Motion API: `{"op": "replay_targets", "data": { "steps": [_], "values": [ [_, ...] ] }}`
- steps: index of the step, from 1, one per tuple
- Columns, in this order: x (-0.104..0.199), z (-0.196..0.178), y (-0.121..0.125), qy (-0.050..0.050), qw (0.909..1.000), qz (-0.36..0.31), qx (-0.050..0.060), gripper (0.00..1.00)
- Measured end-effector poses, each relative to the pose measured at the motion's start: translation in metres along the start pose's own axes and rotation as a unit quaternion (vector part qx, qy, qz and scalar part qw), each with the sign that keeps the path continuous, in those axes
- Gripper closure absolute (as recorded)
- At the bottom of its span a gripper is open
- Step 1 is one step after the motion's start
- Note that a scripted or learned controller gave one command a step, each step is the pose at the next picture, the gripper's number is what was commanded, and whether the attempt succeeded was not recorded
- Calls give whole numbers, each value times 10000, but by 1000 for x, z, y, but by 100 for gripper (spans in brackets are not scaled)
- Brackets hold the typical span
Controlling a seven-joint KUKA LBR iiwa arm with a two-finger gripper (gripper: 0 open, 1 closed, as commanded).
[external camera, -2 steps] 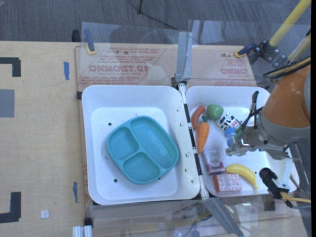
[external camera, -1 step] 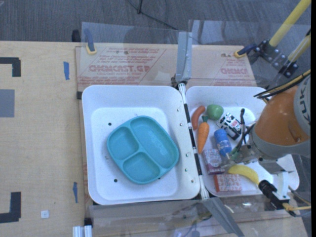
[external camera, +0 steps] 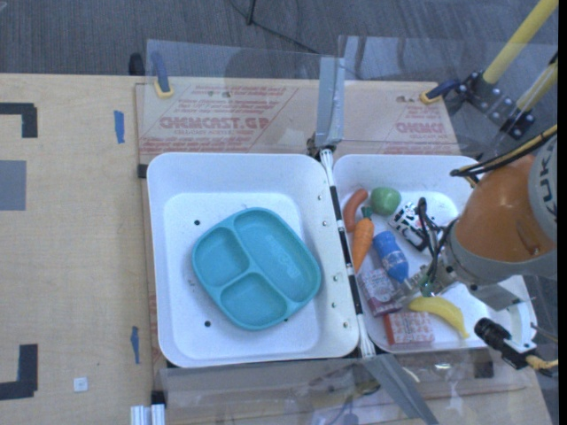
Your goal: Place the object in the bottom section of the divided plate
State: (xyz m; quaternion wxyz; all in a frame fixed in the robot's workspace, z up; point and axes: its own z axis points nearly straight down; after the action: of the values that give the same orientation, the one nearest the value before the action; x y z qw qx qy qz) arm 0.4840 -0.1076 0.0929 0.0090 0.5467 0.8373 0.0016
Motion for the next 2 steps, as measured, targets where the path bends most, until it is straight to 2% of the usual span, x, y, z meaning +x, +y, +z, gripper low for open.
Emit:
{"op": "replay_targets", "data": {
  "steps": [1, 2],
  "values": [
    [52, -92, 78, 64, 9994, -325, 51, 100],
    [93, -121, 112, 58, 9996, -273, 48, 100]
  ]
}}
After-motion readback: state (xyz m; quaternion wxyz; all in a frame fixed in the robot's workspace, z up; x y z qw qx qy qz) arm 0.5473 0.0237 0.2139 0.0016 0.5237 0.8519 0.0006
